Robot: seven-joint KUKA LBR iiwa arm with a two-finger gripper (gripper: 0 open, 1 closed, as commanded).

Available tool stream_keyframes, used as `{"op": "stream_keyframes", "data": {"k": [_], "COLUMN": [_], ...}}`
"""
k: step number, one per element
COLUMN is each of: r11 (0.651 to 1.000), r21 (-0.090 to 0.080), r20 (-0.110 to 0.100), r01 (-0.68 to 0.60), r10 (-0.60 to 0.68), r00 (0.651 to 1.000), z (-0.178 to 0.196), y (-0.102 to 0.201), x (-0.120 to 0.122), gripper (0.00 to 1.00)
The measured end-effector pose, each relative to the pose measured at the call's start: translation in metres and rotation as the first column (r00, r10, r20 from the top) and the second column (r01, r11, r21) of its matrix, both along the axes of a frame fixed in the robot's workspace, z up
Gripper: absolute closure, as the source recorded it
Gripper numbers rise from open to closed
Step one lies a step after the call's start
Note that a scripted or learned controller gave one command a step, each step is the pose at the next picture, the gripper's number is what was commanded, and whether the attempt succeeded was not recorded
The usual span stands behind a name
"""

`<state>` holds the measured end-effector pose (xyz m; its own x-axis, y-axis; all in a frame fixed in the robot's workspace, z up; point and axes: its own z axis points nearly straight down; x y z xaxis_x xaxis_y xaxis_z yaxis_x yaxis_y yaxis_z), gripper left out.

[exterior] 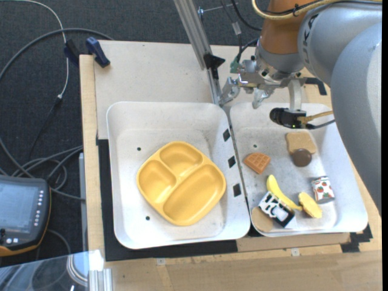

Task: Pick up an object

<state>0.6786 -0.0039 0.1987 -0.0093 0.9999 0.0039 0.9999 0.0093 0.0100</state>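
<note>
Surface (151, 71): pale speckled board under 2 shallow white bins.
Left bin (121, 126): held glossy yellow 3-section plate (180, 182).
Right bin (348, 187): held ridged waffle (257, 162), curved banana (279, 191), small carton (323, 190).
Hand (242, 93): above right bin's far rim; grip unclear.

— What sits in the left bin (121, 162)?

— A yellow divided plate (180, 182), lying flat.

— And the right bin (345, 180)?

— A waffle piece (257, 162), a banana (280, 193), a brown slice (300, 142) touching a dark round thing (301, 157), a small carton (322, 190), and a black-and-white item (276, 211).

— The gripper (245, 96)?

— Above the right bin's far edge, its fingers (228, 93) apart and bare.
</note>
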Motion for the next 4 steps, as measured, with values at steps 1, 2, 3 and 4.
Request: {"op": "stream_keyframes", "data": {"k": [1,2,3,4], "r11": [1.000,1.000,1.000,1.000], "r21": [-0.003,-0.003,-0.003,-0.002], "r20": [-0.006,-0.005,-0.003,-0.001], "r01": [0.005,0.003,0.002,0.005], "r10": [-0.005,-0.003,-0.002,-0.005], "r00": [1.000,1.000,1.000,1.000], "z": [0.006,0.017,0.028,0.136], "y": [-0.005,-0.004,-0.004,0.025], "x": [-0.001,-0.001,0.000,-0.074], "gripper": [1.00,1.00,1.00,1.00]}}
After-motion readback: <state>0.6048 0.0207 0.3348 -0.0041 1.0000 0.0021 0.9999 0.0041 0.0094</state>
